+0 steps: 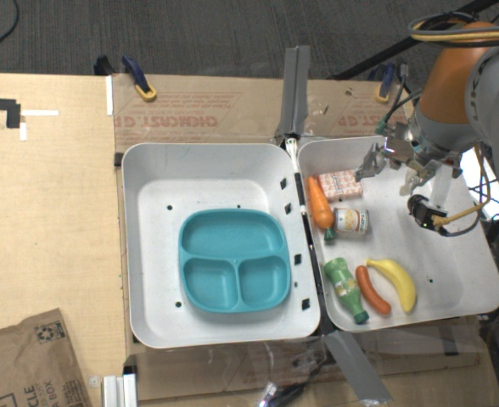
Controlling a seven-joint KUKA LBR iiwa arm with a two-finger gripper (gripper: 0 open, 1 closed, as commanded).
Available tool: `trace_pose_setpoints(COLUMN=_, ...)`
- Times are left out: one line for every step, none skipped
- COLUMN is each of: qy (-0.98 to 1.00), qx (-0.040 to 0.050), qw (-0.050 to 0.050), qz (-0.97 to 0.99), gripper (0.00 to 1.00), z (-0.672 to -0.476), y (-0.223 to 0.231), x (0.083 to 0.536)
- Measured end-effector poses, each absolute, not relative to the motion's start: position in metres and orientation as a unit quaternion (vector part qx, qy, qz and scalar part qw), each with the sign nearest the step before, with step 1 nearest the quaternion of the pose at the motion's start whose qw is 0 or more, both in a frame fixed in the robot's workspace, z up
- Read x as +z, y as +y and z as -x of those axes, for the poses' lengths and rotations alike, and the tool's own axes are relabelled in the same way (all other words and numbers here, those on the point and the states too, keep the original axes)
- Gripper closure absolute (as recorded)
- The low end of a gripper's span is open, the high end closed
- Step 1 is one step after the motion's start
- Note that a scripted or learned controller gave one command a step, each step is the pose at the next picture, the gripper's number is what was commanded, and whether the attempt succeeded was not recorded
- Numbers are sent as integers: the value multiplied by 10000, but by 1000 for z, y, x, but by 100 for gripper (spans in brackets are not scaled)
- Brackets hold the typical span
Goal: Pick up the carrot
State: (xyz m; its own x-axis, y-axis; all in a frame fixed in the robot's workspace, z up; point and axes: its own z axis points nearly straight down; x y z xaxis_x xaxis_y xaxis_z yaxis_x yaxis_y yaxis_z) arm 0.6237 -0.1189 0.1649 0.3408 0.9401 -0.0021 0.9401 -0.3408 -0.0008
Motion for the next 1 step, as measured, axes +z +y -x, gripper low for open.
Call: trace_pose_setpoints(qy=6099, qx=35, qw=41, qz=-7924, gripper=0, z=-559, y=-94, x=135)
